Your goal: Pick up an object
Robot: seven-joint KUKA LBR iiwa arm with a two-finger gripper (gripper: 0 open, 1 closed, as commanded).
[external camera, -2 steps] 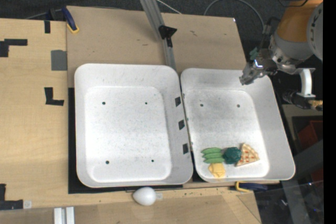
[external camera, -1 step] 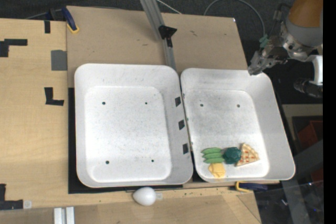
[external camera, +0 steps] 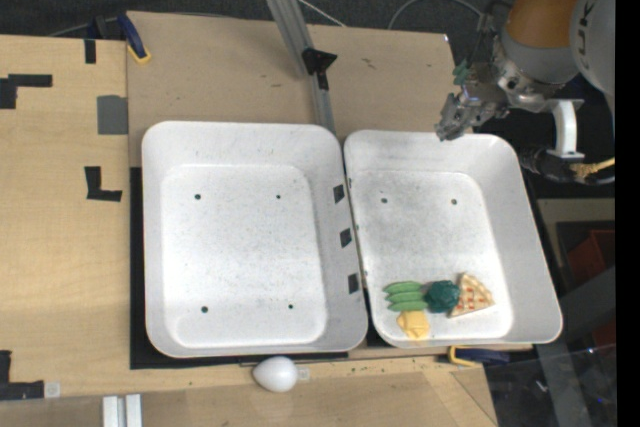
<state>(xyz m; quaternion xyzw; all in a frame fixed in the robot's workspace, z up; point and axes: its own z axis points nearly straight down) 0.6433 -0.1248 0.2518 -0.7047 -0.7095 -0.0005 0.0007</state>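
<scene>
Several small toys lie in the near corner of the right bin: a green pea pod, a dark green broccoli-like piece, a yellow piece and a pizza slice. They touch one another in a cluster. My gripper hangs over the far rim of the right bin, well away from the toys. Nothing shows under it.
The left bin stands beside the right one. A white egg-shaped object lies on the bench in front of the left bin. A grey metal post slants up behind the bins.
</scene>
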